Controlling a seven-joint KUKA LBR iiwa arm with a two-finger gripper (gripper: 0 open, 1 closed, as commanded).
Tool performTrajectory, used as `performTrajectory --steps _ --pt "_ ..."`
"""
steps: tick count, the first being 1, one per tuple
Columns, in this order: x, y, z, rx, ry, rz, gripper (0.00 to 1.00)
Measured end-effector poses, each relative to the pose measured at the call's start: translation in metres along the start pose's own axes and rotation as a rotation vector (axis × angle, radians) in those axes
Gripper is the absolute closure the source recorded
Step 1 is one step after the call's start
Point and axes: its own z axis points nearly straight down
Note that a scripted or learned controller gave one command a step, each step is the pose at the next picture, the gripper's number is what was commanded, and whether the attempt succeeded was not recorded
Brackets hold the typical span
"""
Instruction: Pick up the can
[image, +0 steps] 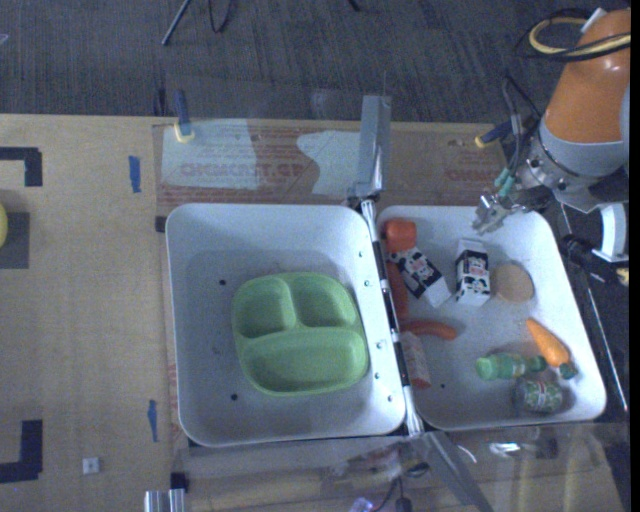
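Note:
The can (541, 393) lies in the front right corner of the right bin (585, 330). It is short, with a green and red label. My gripper (491, 213) hangs over the bin's back edge, far behind the can, with nothing visibly in it. The grey arm with its orange band comes in from the upper right.
Touching the can's left side is a green bottle (508, 366), with a carrot (548, 342) just behind. Two small cartons (472, 275) (418, 268), a tan round item (513, 282) and a red sausage (428, 328) fill the bin's middle. The left bin holds a green divided plate (298, 332).

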Motion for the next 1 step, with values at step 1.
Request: performTrajectory --steps 1 --pt "-0.0007 0.0016 -0.0085 -0.002 -0.002 -0.002 1.00"
